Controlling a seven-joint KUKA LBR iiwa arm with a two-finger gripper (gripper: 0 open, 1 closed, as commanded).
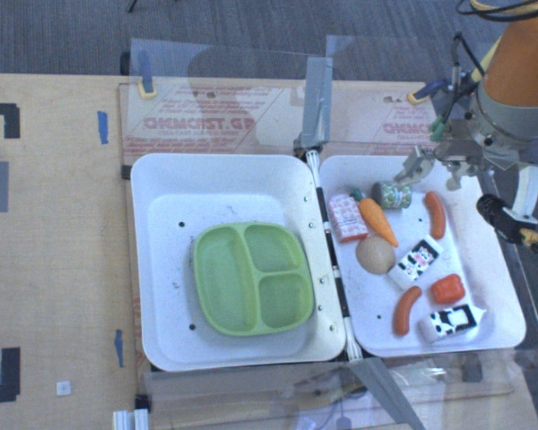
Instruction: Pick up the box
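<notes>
A small pink and white box (346, 218) lies flat at the left side of the right bin (502, 276), close to the divider. An orange carrot (377, 221) rests against its right edge. A black-and-white cow-patterned carton (414, 262) lies nearer the bin's middle. My gripper (433, 173) hangs over the bin's far right part, well to the right of the pink box and just above a grey-green can (394, 194). Its fingers are spread open with nothing between them.
The right bin also holds a beige ball (375, 255), two sausages (436, 214) (406, 310), a red piece (447, 288) and a cow-patterned cup (453, 322). The left bin (161, 195) holds a green divided plate (254, 278).
</notes>
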